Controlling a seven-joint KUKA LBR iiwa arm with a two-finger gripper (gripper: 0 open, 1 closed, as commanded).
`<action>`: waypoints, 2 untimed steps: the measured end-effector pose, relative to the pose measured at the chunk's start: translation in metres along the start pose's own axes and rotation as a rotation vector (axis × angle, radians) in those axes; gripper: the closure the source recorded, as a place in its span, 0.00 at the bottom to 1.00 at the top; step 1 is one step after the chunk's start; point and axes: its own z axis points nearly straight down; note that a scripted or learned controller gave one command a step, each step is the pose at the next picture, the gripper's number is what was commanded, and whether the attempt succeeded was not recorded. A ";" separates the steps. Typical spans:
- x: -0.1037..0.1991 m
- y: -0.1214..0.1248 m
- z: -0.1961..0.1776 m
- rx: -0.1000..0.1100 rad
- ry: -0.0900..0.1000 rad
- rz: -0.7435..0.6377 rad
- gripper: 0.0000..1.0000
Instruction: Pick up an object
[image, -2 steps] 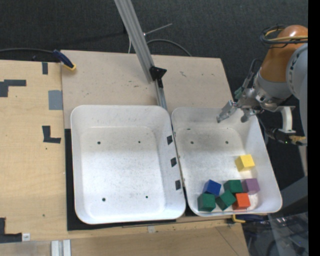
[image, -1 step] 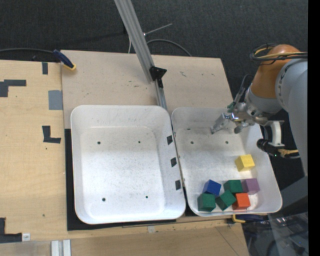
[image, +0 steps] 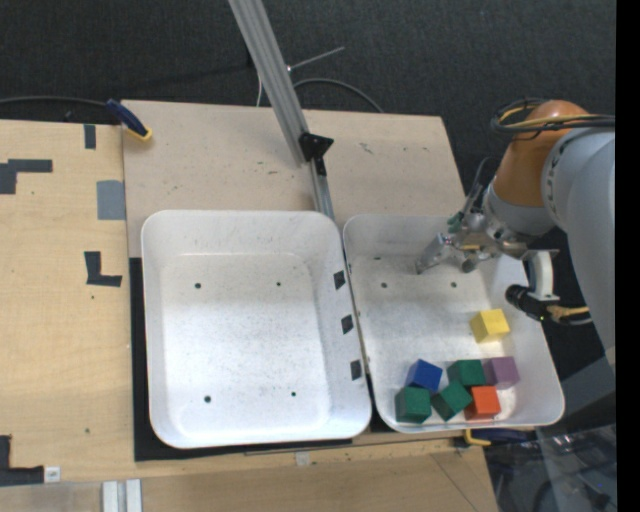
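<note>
white plastic, two shallow bins side by side: your left bin (image: 245, 330) and the right bin (image: 420, 310). the gripper (image: 447, 255) hangs over the far part of the right bin, fingers spread and grasping nothing. the blocks sit well apart from it at the near end: a yellow block (image: 491, 324) by itself near the right wall, then a cluster (touching or nearly so) of a blue block (image: 425, 375), three green blocks (image: 413, 403), an orange block (image: 485, 401) and a purple block (image: 503, 371)
</note>
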 end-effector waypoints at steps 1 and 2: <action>0.001 0.001 -0.012 -0.002 -0.001 -0.002 1.00; -0.001 -0.005 -0.057 -0.008 0.000 0.001 1.00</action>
